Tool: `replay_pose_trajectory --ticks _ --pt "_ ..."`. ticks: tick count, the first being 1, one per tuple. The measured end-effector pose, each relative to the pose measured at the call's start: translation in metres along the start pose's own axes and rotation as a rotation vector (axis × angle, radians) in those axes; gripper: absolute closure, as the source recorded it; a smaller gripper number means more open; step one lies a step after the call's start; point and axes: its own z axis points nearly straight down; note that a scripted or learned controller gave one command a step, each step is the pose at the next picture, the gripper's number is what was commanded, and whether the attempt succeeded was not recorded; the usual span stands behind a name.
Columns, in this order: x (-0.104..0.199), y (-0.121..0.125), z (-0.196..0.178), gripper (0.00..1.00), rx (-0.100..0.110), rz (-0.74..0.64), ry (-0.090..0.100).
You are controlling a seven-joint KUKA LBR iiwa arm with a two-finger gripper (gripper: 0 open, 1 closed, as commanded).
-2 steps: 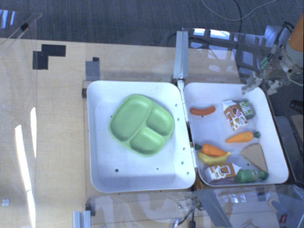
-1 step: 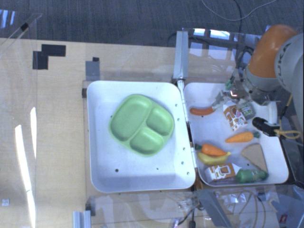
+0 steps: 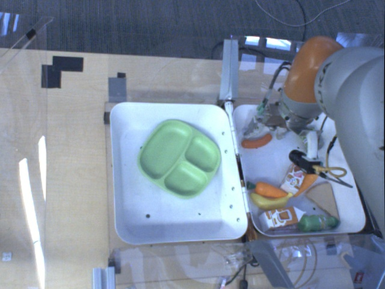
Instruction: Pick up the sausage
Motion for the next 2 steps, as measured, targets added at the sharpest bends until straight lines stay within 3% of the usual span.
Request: replay_pose_trajectory --ticks 1,2 --pt "0.0 -0.035 0.0 0.0 0.001 -0.185 0.001" --pt "0.002 -0.031 -0.013 1.0 -0.009 -0.186 0.002"
